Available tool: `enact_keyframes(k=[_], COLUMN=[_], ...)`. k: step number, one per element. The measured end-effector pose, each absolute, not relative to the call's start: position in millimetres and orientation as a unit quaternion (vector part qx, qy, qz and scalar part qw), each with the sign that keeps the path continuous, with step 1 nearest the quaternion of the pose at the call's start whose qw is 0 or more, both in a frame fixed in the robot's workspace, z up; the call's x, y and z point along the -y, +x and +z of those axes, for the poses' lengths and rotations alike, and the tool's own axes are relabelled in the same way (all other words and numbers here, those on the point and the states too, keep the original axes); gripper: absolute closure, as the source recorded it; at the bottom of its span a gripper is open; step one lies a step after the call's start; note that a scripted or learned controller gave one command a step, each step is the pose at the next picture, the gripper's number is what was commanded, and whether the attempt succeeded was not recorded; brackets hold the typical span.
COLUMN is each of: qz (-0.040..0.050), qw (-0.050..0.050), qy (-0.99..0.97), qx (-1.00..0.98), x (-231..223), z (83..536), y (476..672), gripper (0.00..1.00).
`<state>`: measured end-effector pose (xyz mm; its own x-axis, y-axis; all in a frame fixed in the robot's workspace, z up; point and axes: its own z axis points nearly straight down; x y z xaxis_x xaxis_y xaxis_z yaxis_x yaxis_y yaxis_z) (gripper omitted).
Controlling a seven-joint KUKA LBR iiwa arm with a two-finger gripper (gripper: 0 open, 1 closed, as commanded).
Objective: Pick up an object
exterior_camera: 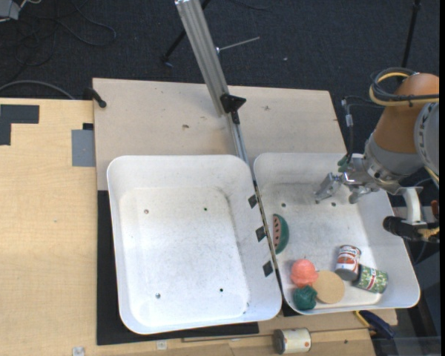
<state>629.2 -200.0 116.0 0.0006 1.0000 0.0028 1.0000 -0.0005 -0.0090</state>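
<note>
Your hand (341, 186) sits over the upper part of the right bin (297, 170), above bare floor, and nothing lies between its fingers; whether they are spread or pinched you cannot tell at this size. The candidates lie well apart from it, bunched at the bin's near corner: a red-and-white can (347, 259) touching a green can (371, 279), a tan disc (329, 287) beside a pink ball (303, 271) and a dark green lump (305, 297), with a watermelon slice (280, 233) propped against the left wall. Main risk, as judged: a descent from here closes on nothing. If you move to the cluster, expect fingers to land on two items at once, nudge the cans into rolling, or clip the bin rim (411, 284). The slice against the wall leaves little room for one finger. The left bin (133, 170) offers no target.
</note>
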Motion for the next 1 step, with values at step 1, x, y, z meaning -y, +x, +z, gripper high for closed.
enact_keyframes(k=[1], qz=[0.0014], qw=[0.002], qy=[-0.707], qx=[0.707], x=[198.4], z=[89.4], y=[628.8], gripper=[0.00])
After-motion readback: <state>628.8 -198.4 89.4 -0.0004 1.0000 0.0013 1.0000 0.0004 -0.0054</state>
